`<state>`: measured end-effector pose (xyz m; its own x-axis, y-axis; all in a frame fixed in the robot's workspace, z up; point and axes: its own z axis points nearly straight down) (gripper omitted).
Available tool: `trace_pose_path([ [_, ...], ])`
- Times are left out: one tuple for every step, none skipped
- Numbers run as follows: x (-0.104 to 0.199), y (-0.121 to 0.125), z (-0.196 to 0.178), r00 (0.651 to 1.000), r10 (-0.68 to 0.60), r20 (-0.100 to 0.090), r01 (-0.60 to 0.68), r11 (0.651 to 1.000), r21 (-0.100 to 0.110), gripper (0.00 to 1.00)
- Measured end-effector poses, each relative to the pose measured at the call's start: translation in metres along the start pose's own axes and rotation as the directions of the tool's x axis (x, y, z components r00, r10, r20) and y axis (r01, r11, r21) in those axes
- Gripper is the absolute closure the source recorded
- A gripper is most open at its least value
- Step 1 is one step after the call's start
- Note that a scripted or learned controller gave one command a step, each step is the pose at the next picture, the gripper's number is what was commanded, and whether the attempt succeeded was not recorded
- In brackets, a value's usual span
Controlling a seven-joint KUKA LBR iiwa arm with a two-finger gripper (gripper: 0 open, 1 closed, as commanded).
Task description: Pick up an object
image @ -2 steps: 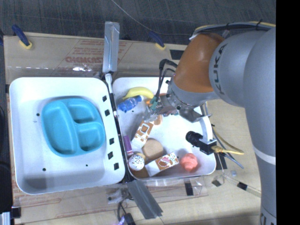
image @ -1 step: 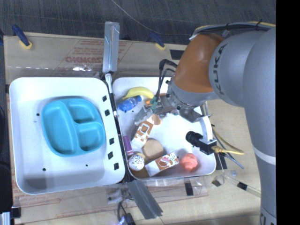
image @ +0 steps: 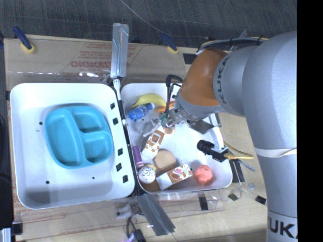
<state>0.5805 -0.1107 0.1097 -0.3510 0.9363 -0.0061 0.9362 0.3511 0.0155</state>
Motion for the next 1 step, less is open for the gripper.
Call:
trace_pose_path([
  [0.0379,-0.0004,-0.0853,0.991,0.135,-0.003,-0.135,0.991,0.012,0.00],
])
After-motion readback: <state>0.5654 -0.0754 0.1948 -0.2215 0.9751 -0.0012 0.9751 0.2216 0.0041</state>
